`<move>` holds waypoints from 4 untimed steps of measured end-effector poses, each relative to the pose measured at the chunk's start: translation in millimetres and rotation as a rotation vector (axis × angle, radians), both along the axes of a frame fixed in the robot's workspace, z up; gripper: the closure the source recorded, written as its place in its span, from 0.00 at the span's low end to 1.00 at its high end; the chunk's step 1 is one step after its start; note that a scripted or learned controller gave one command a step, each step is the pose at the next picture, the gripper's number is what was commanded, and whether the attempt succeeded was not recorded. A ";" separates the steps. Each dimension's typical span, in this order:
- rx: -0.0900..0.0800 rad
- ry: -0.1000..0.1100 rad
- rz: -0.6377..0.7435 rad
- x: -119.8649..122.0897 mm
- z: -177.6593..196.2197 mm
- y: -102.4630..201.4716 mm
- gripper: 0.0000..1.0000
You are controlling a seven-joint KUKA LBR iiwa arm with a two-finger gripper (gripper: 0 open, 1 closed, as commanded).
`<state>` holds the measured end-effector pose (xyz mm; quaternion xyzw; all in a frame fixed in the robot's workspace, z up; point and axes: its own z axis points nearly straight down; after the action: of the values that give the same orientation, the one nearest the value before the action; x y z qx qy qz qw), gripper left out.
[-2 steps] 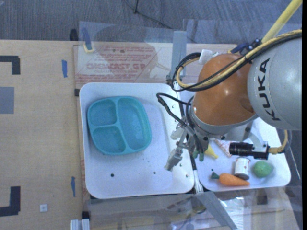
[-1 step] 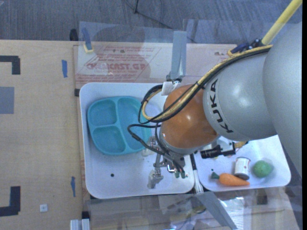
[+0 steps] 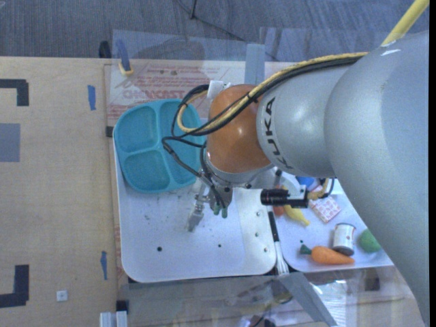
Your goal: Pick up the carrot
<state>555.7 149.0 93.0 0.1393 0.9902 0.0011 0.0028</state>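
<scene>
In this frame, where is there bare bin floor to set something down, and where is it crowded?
The left bin has bare floor along its front, below the blue tray and left of the gripper. The right bin is crowded: carrot, small can, green item, yellow piece.

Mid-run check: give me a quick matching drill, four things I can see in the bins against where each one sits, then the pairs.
Things:
1. carrot
2. blue tray
3. hand
4. small can

Places:
A. over the left bin's bare floor
B. right bin, near front edge
C. left bin, far end
D. right bin, just behind the carrot

Pairs: 1-B, 2-C, 3-A, 4-D
</scene>
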 end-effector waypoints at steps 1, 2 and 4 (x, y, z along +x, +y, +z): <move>0.004 -0.023 -0.004 5.7 11.9 -0.8 1.00; 0.002 -0.016 -0.004 4.0 10.3 -1.4 0.00; 0.000 0.006 -0.178 -53.0 80.9 65.3 0.00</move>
<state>502.7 214.3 174.0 0.2266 0.9740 0.0002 -0.0002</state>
